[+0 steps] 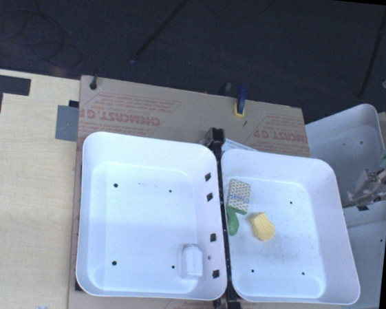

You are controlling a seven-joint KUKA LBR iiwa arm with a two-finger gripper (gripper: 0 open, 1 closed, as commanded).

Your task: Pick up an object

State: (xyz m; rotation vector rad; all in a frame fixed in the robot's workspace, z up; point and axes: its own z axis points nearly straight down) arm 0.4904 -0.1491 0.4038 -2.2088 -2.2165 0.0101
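Observation:
The right bin [326,200] holds three small objects near its left wall. A speckled grey-and-tan rectangular block [238,195] lies furthest back. Just in front of it a green piece [231,223] rests against the divider. A yellow lump [262,226] lies to the right of the green piece, close to it. In the left bin [107,175] a white rounded block [192,260] sits near the front right corner, hard to tell apart from the bin floor.
Both bins rest on a cardboard sheet [156,115] over a pale wooden bench [15,192]. Black clips [216,138] join the bins along the middle. A white panel with some metal hardware [373,185] stands at the right.

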